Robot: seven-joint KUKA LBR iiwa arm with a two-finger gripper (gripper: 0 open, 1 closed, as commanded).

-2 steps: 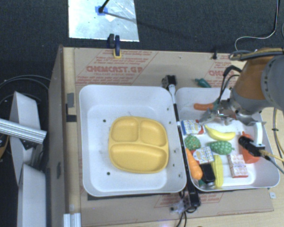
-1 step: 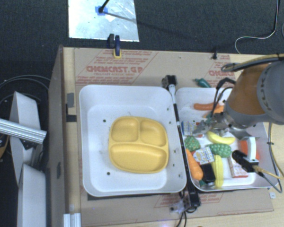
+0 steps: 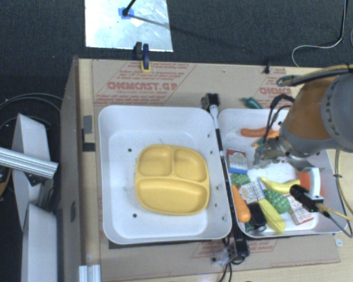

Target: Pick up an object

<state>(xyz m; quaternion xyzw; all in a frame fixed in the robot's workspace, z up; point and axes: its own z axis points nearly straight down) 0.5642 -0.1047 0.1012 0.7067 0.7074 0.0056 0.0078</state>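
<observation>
Where glossy plastic food lies heaped, the gripper seems lowered, grip indiscernible.

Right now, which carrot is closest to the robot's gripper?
The carrot at the back of the right bin, lying crosswise just behind the gripper. The other carrot lies lengthwise near the bin's front left, farther away.

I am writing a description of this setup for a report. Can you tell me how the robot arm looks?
The arm is thick and rounded, with a grey shell and a broad orange band above the wrist. A dark cable loops beside the band. The gripper is a smaller grey metal part at its end.
</observation>
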